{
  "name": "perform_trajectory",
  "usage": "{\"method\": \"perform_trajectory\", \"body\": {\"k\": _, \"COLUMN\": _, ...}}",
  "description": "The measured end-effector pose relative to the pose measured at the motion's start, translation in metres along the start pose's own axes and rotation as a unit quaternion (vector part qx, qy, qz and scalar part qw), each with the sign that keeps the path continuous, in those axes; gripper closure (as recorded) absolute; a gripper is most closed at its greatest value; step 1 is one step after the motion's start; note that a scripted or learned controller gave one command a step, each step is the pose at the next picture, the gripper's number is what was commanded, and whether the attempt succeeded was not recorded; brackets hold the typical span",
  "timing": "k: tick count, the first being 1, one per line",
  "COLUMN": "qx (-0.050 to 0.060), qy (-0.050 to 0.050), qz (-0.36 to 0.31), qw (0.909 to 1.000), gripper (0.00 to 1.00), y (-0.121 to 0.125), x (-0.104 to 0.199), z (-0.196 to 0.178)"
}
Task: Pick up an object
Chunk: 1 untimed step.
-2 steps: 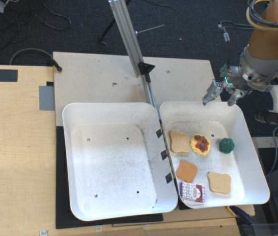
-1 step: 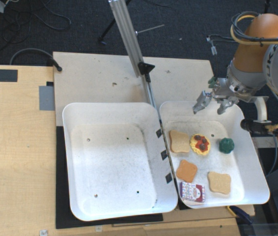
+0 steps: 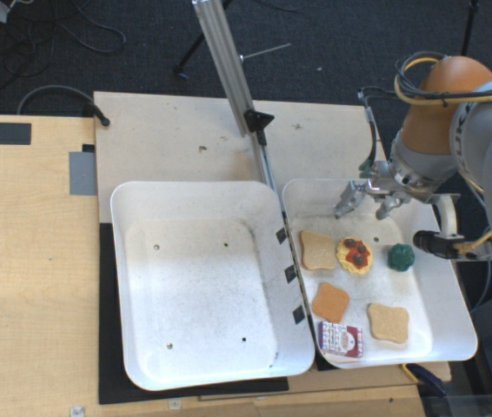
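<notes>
the grey arm (image 3: 455,129) comes in from the right edge of the view, its orange band at the top and its wrist bent down toward the right bin (image 3: 455,337). the gripper (image 3: 369,202) hangs over the far end of the right bin, its two fingers spread apart with nothing between them.

the right bin lies on the worktop (image 3: 176,137) and holds all the loose things. taking the right bin as the landmark: a toast slice (image 3: 318,251) lies near its left wall, about midway along. just beside the toast, toward the bin's middle, sits a small round pizza piece (image 3: 354,255) with red dots on yellow. a dark green ball (image 3: 401,256) rests toward the bin's right side, near the pizza piece but apart from it. nearer the front, an orange cracker (image 3: 330,302) lies by the left wall, and a second toast slice (image 3: 388,323) lies toward the front right. a small red and white packet (image 3: 341,339) sits at the bin's front left corner. all of these lie in front of the gripper, apart from it.

the left bin (image 3: 133,233) touches the right bin's left wall, with black clips along the seam.
</notes>
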<state>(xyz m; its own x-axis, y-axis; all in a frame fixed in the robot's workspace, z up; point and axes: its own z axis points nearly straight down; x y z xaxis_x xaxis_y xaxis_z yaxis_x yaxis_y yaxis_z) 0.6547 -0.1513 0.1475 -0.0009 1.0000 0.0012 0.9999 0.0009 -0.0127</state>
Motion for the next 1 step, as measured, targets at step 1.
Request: {"method": "perform_trajectory", "body": {"k": 1, "qx": 0.000, "qy": 0.000, "qz": 0.000, "qw": 1.0000, "gripper": 0.00, "y": -0.0015, "x": 0.0011, "z": 0.0580}}
